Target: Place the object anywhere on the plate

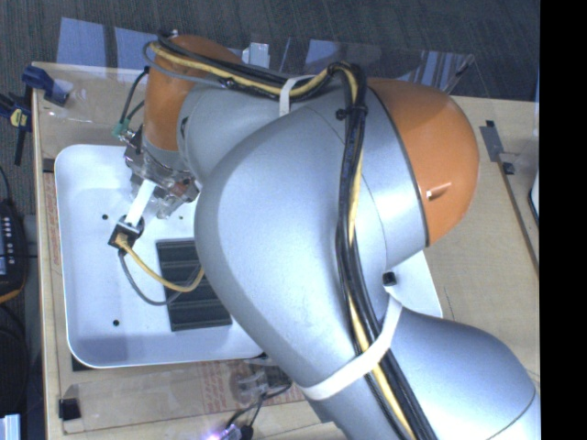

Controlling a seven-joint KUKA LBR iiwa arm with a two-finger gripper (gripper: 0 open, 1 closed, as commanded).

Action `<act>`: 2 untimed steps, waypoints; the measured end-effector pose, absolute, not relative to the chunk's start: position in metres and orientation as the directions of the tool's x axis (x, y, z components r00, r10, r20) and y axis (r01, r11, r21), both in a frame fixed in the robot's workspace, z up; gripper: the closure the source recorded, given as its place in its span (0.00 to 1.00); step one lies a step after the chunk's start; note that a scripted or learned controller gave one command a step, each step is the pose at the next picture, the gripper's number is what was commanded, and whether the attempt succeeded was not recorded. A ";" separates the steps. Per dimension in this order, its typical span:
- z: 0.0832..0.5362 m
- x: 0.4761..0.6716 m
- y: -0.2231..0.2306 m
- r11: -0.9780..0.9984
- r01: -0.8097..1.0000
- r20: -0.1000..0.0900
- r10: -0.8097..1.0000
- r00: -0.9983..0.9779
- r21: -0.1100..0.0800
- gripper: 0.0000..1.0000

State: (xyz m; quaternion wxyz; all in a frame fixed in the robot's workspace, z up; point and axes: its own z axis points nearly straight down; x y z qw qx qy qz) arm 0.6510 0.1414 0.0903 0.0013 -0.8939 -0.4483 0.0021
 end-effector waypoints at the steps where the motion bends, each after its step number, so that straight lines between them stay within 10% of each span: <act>1: 0.090 0.651 0.142 -0.598 0.802 -0.002 0.802 0.598 -0.005 0.00; 2: 0.315 0.635 0.080 -0.619 0.786 0.001 0.786 0.619 -0.002 0.00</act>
